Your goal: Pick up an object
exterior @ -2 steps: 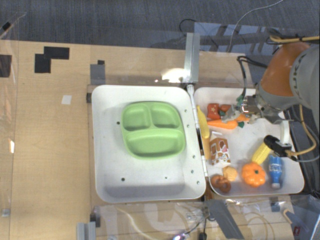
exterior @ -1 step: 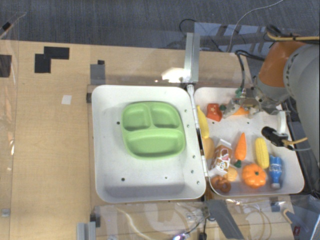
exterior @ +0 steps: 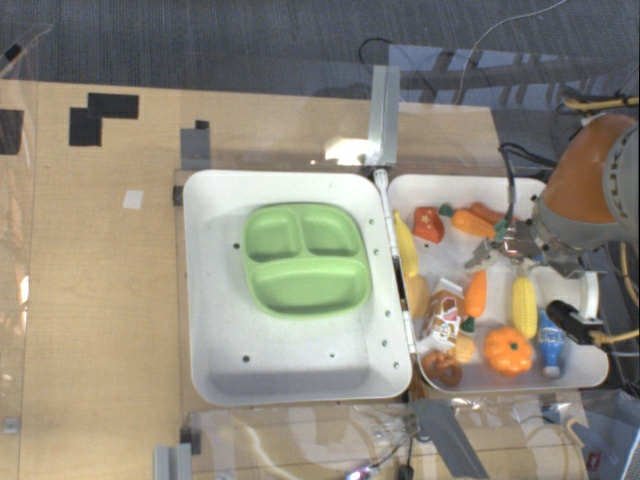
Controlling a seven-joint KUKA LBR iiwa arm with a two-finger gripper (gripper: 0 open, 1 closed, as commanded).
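The gripper (exterior: 492,251) hangs over the far part of the right bin (exterior: 590,373), and I cannot tell if its fingers are spread or pressed together. Just below it lies a small carrot (exterior: 475,293) — orange, with a green end near the bag of snacks (exterior: 445,318). Around it are a corn cob (exterior: 523,306), a pumpkin (exterior: 508,351), a blue bottle (exterior: 551,351), a banana (exterior: 404,244) and a red pepper (exterior: 428,224). In the left bin (exterior: 215,368) rests a green tray (exterior: 304,259) with three compartments.
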